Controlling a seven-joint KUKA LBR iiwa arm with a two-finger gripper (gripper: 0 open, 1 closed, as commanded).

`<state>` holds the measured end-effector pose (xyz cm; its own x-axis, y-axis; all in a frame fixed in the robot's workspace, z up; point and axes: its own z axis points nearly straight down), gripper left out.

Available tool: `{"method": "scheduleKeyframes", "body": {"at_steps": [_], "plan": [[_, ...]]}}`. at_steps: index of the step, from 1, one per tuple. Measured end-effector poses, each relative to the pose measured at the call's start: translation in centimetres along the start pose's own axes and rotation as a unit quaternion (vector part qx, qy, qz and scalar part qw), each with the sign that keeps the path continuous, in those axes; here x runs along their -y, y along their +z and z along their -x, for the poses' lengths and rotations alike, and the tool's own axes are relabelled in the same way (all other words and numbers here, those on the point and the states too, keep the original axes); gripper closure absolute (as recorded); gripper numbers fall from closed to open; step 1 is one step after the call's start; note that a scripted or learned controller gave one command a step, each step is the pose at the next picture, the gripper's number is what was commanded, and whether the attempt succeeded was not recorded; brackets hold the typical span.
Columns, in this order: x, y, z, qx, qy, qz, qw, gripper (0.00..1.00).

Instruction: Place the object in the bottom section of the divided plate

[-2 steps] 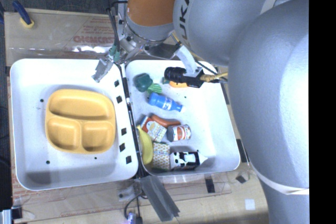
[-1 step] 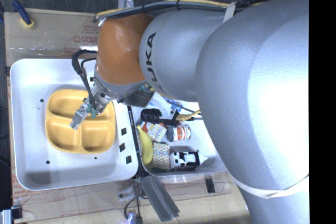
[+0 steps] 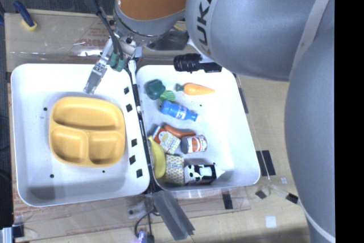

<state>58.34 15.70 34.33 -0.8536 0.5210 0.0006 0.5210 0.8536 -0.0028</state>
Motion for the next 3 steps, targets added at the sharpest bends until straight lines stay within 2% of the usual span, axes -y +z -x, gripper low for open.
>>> {"method": "scheduleKeyframes", "body": {"at_steps": [1, 2, 3], "plan": [[-0.3, -0.7, 0.0, -0.001, -0.004, -0.002, 1.0, 1.0], [-3.4, 6.9, -1.2, -0.001, -0.017, -0.002, 0.9999, 1.0], [-3.8, 6.7, -5.5, -0.001, -0.047, -0.001, 0.9989, 1.0]]}}
